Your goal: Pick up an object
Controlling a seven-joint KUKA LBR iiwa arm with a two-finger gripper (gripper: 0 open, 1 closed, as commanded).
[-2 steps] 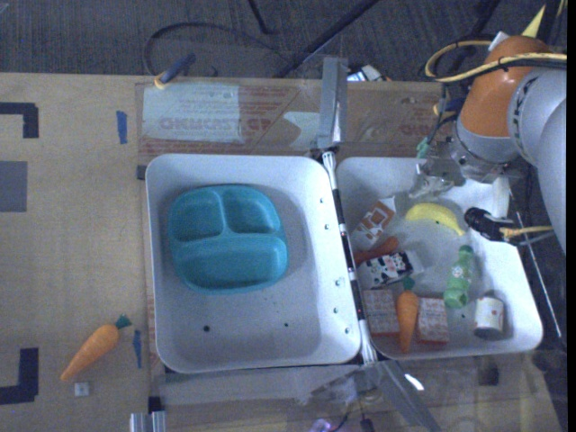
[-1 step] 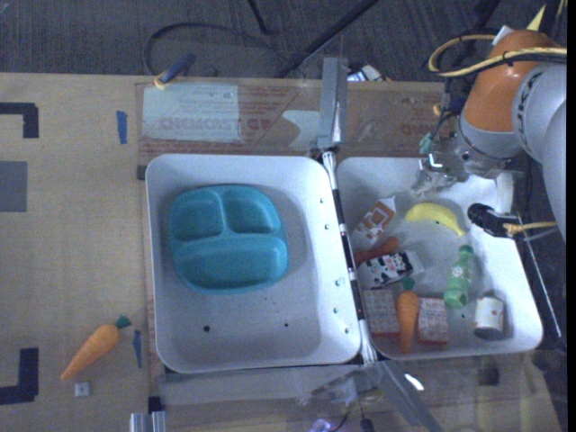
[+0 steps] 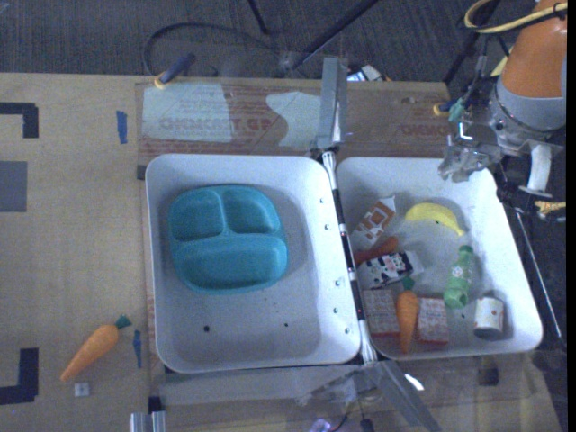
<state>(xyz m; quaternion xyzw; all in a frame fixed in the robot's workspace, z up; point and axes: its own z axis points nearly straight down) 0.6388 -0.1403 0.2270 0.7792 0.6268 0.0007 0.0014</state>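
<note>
The right bin (image 3: pixel 513 241) holds a yellow banana (image 3: pixel 435 215), a green bottle (image 3: pixel 460 277), a white cup (image 3: pixel 489 316), an orange carrot (image 3: pixel 407 319), a red-and-white carton (image 3: pixel 374 220), a black-and-white box (image 3: pixel 387 268) and two small reddish packets (image 3: pixel 432 322). My gripper (image 3: pixel 463 163) hangs over the bin's far right corner, above and to the right of the banana. Nothing shows between its fingers.
The left bin (image 3: pixel 180 331) carries a blue divided plate (image 3: pixel 227 238). A toy carrot (image 3: pixel 90 349) lies on the bench, left of the bins. A metal divider (image 3: pixel 331 115) rises between the bins at the back. Cables and the arm crowd the right edge.
</note>
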